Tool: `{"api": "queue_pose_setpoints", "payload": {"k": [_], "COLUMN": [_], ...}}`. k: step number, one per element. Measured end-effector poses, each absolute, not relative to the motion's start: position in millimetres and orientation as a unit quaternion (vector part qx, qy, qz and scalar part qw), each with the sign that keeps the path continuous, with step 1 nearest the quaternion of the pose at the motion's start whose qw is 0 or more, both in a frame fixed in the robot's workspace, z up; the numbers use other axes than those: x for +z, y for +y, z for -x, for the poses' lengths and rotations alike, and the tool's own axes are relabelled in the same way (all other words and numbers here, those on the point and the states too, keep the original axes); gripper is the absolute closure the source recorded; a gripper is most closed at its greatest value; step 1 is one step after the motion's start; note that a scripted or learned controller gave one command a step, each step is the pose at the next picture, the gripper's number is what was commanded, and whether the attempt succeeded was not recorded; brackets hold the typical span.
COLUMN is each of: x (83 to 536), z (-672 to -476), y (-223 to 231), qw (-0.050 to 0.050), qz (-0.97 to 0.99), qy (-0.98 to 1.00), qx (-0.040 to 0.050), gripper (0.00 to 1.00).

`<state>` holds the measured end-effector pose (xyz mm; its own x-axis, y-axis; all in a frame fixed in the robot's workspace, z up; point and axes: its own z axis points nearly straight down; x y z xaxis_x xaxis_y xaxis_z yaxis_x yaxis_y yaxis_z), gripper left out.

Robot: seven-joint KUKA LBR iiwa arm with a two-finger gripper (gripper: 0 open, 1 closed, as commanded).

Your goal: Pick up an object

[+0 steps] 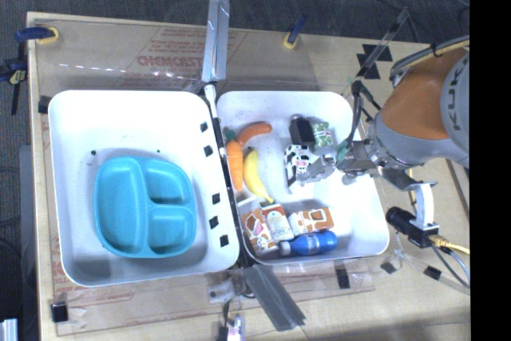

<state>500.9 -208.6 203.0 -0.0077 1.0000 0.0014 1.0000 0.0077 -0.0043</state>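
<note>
Reaching in from the right, low over the right bin (pixel 363 172); end effector (pixel 313 166) beside a black-and-white object (pixel 297 162); finger state unclear.

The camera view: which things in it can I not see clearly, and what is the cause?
- Gripper: small and blurred against the black-and-white toy; open, shut, or touching cannot be told.
- Arm: cut off by the right edge.
- Carton: print too small to read; the blue bottle overlaps its lower part.
- Carrot: its left side lies against the bin wall.
</note>
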Motion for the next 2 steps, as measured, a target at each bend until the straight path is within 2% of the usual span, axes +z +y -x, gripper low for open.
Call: {"api": "queue_pose_setpoints", "payload": {"k": [1, 2], "x": [200, 95], "z": [-476.8, -545.4], "y": [-209, -204], "qw": [0.003, 0.000], "qz": [0.732, 0.693], "qy": [-0.682, -0.721], "qx": [0.0013, 0.0002], "gripper": [0.00, 0.00]}}
